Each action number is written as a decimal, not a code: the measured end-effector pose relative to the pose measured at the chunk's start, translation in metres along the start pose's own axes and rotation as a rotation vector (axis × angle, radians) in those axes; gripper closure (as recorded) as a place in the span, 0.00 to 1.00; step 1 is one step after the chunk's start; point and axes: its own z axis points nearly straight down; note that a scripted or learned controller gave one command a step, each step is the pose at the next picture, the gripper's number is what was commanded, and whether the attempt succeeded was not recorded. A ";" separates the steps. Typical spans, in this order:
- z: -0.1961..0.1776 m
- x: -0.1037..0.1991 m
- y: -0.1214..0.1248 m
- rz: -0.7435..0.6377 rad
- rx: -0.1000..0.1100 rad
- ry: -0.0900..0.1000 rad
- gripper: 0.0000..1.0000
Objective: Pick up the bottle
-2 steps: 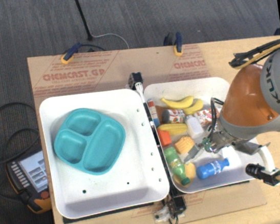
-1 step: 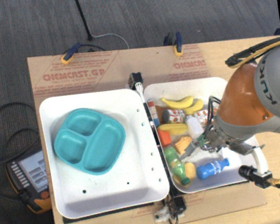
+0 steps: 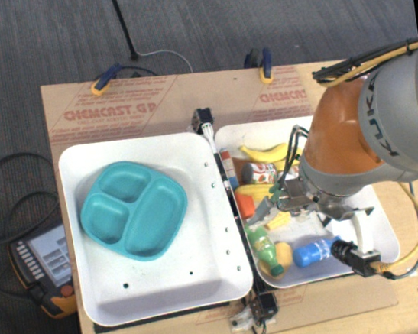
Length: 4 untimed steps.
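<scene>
Arm hangs over right bin (image 3: pixel 390 249) clutter, jaws (image 3: pixel 287 204) hidden under wrist so cannot tell their state; green bottle (image 3: pixel 264 249) lies at lower-center frame beside bin's left wall, not gripped, awkward to reach.

Teal plate (image 3: pixel 133 209), white bins (image 3: pixel 88 295), green bottle (image 3: pixel 264 248), yellow banana (image 3: pixel 263 151).

arm (image 3: pixel 365 125): cut off at right edge | right bin (image 3: pixel 385 242): partly hidden under arm
</scene>
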 end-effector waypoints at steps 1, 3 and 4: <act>0.092 -0.057 -0.001 -0.187 0.001 0.001 0.00; 0.092 -0.057 -0.001 -0.187 0.001 0.001 0.00; 0.092 -0.057 -0.001 -0.187 0.001 0.001 0.00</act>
